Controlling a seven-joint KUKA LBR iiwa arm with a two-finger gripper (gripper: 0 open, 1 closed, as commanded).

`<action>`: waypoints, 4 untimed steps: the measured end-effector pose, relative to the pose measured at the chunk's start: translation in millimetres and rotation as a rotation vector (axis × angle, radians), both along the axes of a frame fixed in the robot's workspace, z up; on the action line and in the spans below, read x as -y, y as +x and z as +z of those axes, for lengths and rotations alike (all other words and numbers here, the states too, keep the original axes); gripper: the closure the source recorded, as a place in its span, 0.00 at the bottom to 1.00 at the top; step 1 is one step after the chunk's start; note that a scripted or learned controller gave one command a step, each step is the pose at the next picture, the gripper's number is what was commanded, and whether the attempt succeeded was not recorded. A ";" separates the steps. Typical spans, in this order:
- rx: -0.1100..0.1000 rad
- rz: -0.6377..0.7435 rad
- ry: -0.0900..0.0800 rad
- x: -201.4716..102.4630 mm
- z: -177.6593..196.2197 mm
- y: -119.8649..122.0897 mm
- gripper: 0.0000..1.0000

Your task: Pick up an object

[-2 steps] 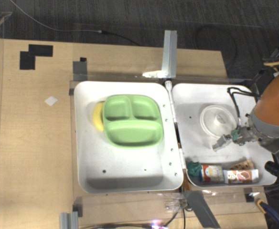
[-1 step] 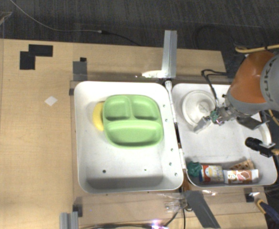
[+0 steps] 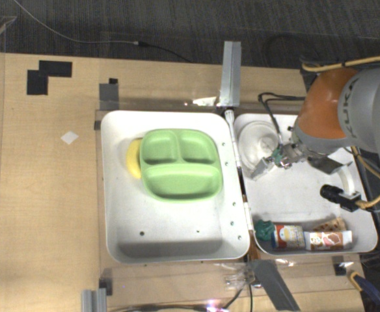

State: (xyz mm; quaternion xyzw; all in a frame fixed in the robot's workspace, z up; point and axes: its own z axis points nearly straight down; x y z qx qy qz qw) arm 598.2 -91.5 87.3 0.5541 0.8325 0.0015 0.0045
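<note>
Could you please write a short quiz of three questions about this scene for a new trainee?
1. True or false: the green divided tray lies in the left bin.
2. What peeks out from under the tray's left edge? A) a yellow object B) a red cup C) a blue sponge
3. Fill in: the bottle lies along the ____ wall of the right bin.

Key: 1 true. 2 A, the yellow object. 3 near. The tool is by the clear cup.
</note>
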 end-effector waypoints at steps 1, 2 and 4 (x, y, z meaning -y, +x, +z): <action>0.002 0.000 -0.005 3.0 10.8 1.1 1.00; 0.003 0.000 -0.004 2.5 10.8 1.3 0.00; -0.001 -0.041 0.000 50.5 -0.1 -1.1 0.00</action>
